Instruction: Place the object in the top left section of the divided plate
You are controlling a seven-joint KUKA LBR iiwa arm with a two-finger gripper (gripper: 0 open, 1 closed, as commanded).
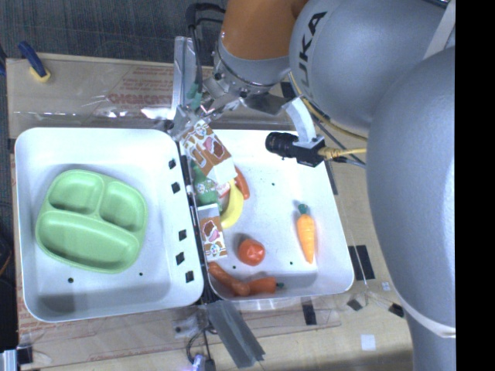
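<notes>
- Divided plate (91, 221), pale green with two small sections above one long section, lies in the left white bin (31, 284), turned slightly clockwise.
- Right of the plate, past the wall where the two bins meet, a long printed carton (207, 154) lies along the left side of the right white bin (329, 273). It is tilted, and its upper end is higher in the view than the plate.
- The gripper (195, 113) hangs up and to the right of the plate, just over the carton's upper end. Whether it is open or closed, and whether it has hold of the carton, cannot be told from this angle.
- A yellow banana (232, 207) and a red tomato (250, 251) sit just beyond the carton on the side away from the plate, with the tomato lower.
- Two red-orange long vegetables (244, 283) lie further right of the plate's lower edge, against the right bin's near wall.
- A carrot (307, 236) with a green top lies well to the right of the plate, apart from the others.
- The grey arm (371, 68) with its orange band (259, 14) occupies the area far right of and above the plate.
</notes>
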